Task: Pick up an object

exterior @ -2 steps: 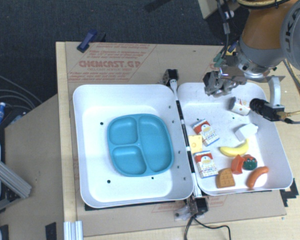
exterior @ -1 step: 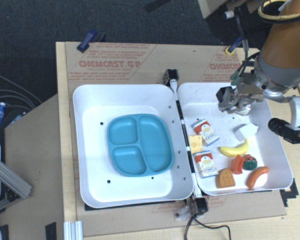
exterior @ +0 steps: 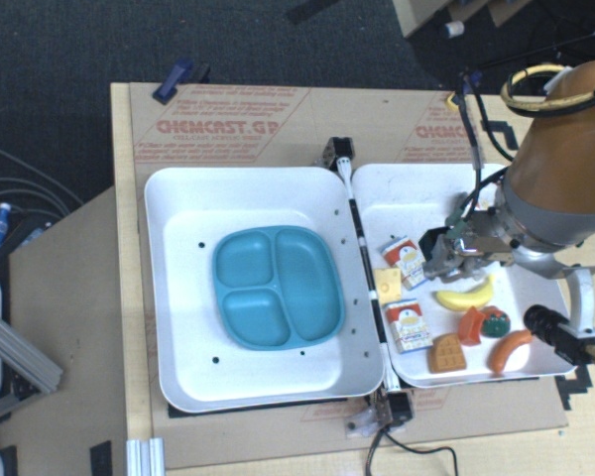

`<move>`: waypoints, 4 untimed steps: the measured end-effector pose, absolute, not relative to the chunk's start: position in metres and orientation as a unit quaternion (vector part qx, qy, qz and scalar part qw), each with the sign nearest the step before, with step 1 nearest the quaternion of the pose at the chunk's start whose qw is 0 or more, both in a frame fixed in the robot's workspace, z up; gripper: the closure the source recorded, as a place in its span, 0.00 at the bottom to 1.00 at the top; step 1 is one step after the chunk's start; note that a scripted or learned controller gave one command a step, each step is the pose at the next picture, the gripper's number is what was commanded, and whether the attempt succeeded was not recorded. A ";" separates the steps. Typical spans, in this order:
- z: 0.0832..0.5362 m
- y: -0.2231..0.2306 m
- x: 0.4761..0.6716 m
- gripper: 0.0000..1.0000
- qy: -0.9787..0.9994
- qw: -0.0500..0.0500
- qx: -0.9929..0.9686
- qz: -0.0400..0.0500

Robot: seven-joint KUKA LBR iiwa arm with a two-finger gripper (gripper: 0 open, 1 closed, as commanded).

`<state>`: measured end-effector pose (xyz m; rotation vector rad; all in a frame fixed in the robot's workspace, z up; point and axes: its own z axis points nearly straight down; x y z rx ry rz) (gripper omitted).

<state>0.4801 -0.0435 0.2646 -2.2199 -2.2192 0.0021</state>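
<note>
My gripper [exterior: 444, 263] hangs low over the right bin [exterior: 416, 188], just above the banana [exterior: 465, 297] and beside a small carton [exterior: 404, 260]. Around it in that bin lie a yellow cheese block [exterior: 388, 285], a second carton [exterior: 408, 326], a brown cracker [exterior: 446, 354], a carrot piece [exterior: 471, 325], a tomato [exterior: 494, 324] and a sausage [exterior: 510, 350]. From this angle nothing can be made out between the gripper's tips.
The left bin [exterior: 178, 201] holds a blue divided plate [exterior: 277, 286]. A black clamp [exterior: 338, 151] sits at the far end of the rim between the bins. The arm's orange wrist [exterior: 565, 137] and cables overhang the right bin's far right side.
</note>
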 end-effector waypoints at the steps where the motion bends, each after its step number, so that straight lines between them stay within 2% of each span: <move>1: 0.265 -0.077 0.479 1.00 -0.707 0.000 -0.708 0.000; 2: 0.246 -0.040 0.548 1.00 -0.707 0.000 -0.707 0.000; 3: 0.273 -0.093 0.572 1.00 -0.707 -0.001 -0.707 0.000; 4: 0.266 -0.071 0.492 1.00 -0.707 0.001 -0.707 0.001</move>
